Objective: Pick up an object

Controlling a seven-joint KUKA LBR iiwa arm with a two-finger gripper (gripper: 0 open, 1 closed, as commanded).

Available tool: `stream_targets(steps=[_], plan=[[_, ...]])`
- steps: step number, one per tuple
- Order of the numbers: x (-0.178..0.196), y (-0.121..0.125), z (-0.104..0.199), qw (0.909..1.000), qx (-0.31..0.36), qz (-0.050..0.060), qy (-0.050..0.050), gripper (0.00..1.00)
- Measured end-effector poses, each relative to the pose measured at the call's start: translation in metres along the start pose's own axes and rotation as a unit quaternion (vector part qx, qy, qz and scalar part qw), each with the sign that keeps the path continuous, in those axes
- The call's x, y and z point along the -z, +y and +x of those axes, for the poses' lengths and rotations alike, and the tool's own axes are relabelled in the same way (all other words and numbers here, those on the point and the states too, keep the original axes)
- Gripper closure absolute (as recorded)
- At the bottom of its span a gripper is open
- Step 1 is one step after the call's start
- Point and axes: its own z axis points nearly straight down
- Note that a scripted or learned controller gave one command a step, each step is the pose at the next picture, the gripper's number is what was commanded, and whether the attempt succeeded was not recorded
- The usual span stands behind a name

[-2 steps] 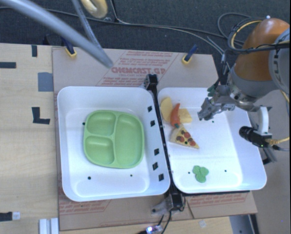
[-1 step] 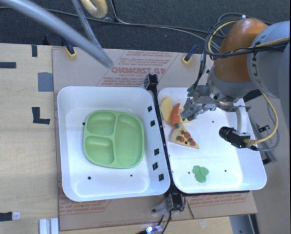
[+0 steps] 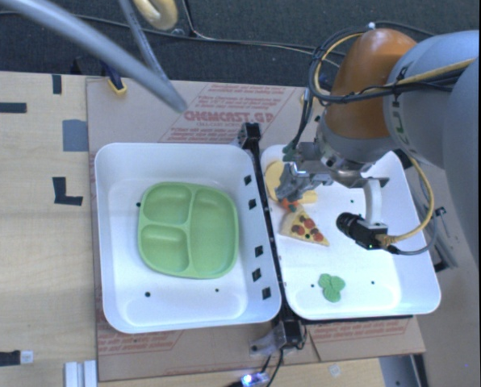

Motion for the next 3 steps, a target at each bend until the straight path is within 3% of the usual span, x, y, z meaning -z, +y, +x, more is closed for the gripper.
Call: stream_targets(steps=[2,3], plan=[[-0.013,-0.011,0.097,1.0,0.0,0.0,0.0,1.0],[-0.013,-0.01,0.094,1.0,-0.002,0.0,-0.001,0.0]])
